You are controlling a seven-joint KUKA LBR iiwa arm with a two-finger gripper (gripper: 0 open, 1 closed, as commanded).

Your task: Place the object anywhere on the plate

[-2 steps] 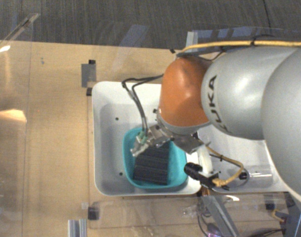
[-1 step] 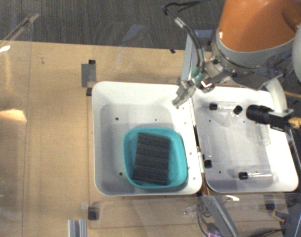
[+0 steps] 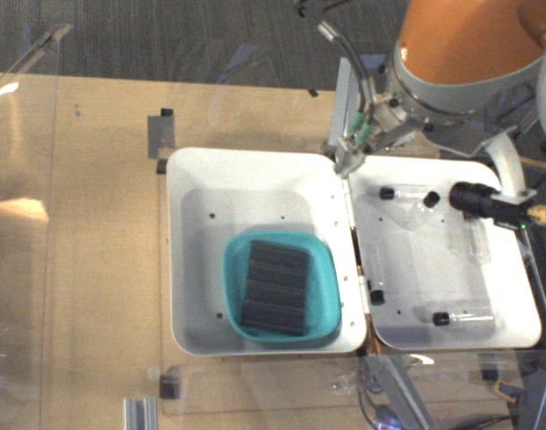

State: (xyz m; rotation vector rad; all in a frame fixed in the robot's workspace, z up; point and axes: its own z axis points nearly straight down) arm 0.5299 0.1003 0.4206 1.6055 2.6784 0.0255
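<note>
- The block (image 3: 275,287) — dark, ribbed — lies on the teal plate (image 3: 325,280) in my left bin (image 3: 192,240), toward the near side.
- My claw (image 3: 350,155) hangs over the far rim where the two bins meet, well apart from the block and up-right of it.
- I cannot tell how my claw stands, nor whether it has anything.
- The right bin (image 3: 515,321) carries clear plastic bits with black caps.
- Both bins sit on a pale wooden bench (image 3: 75,240); grey carpet (image 3: 165,16) lies beyond.
</note>
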